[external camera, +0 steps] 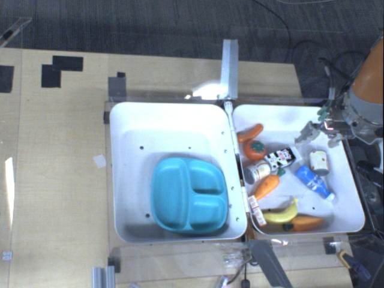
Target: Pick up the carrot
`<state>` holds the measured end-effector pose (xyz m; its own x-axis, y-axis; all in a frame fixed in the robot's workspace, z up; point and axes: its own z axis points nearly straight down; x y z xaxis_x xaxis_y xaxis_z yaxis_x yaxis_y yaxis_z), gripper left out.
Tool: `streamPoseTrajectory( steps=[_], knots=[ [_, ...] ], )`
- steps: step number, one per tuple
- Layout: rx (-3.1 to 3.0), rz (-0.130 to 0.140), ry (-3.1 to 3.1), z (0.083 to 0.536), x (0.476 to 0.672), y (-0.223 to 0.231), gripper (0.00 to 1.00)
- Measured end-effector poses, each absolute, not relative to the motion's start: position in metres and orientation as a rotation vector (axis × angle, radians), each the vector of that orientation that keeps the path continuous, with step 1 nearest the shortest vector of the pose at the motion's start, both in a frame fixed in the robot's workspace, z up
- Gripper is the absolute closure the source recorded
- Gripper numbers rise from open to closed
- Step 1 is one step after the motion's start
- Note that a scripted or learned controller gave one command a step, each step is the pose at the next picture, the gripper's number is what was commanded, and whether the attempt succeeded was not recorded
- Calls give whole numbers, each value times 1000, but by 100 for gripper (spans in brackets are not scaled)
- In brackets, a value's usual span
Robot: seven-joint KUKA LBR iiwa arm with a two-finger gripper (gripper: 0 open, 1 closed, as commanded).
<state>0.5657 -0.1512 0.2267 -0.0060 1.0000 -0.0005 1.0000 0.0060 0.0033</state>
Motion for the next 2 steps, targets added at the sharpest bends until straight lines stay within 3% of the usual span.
streamPoseTrajectory(
  steps=[1,2],
  knots=[
    [2087,2,2345,138,516,-94,0],
    [2483,5,1920,185,488,-74,0]
  ],
)
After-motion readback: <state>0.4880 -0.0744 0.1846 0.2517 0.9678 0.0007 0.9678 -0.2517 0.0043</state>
